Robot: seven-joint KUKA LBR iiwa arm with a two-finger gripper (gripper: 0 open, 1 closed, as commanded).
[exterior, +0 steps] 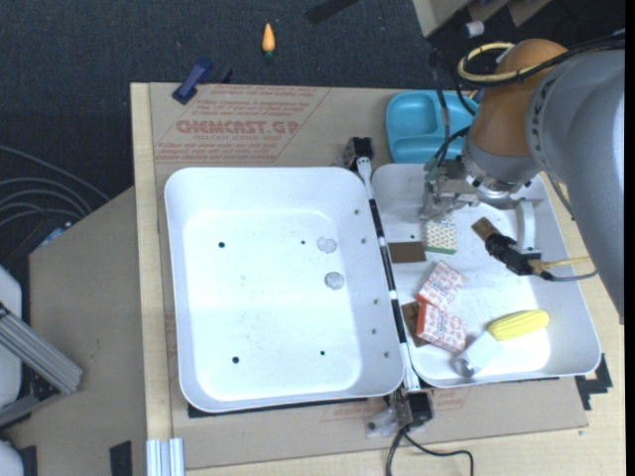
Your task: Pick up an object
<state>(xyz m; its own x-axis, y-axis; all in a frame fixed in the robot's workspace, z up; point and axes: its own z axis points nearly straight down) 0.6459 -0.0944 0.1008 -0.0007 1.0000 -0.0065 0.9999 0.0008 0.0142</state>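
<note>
Camera view: bench [248, 117] w/ two white bins side by side. Left bin [268, 310] is the bigger in frame; two small grey discs [330, 264] lie near its right wall, one above the other.

Right bin [568, 291] carries the clutter. Grey arm [590, 127] comes in from the right, orange band [506, 107] above the wrist, over the bin's far end. Blue dish [417, 122] sits on the bench just beyond the right bin, partly behind the arm.

Claw [437, 204] points down over the bin's upper-left part. Can't tell whether it's apart or together, nor whether it grips anything.

Pale dotted packet [441, 235] is directly below the claw tip, close enough that contact can't be judged. Two red-and-white packets [441, 305] lie nearer the front, approx. touching each other. Yellow ridged item [518, 324] is to their right, near the front wall, w/ a small white piece [476, 356] beside it. Brown card [405, 254] lies by the left wall, just left of the dotted packet.
</note>
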